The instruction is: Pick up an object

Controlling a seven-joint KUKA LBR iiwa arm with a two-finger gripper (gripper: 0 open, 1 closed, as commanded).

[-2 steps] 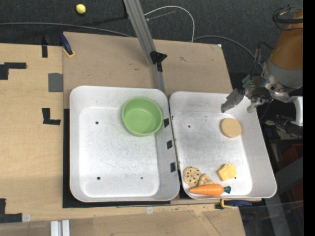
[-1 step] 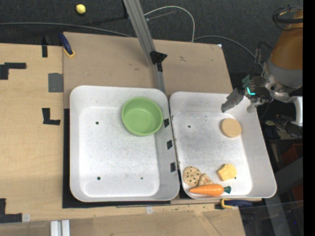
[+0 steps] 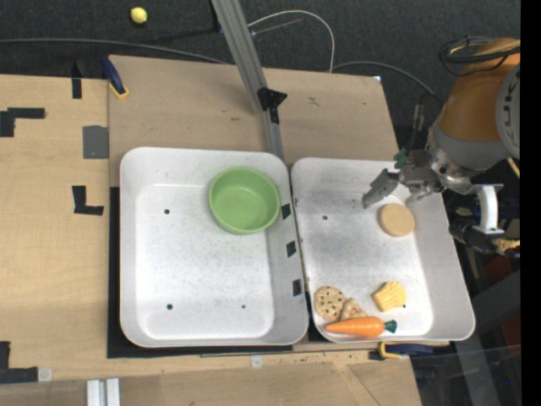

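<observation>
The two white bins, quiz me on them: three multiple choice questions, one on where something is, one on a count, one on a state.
1. Where is the green bowl?
A. left bin
B. right bin
C. on the bench outside the bins

2. How many items lie in the right bin?
A. two
B. four
C. six

3. What is the state of the round tan piece?
A. lifted clear of the bin
B. lying on the bin floor just below the tool
C. sitting inside the bowl

Answers: 1 A, the bowl sits in the left bin near its upper right. 2 B, round tan piece, cookie, yellow piece, carrot. 3 B, it rests flat under the tool.
</observation>
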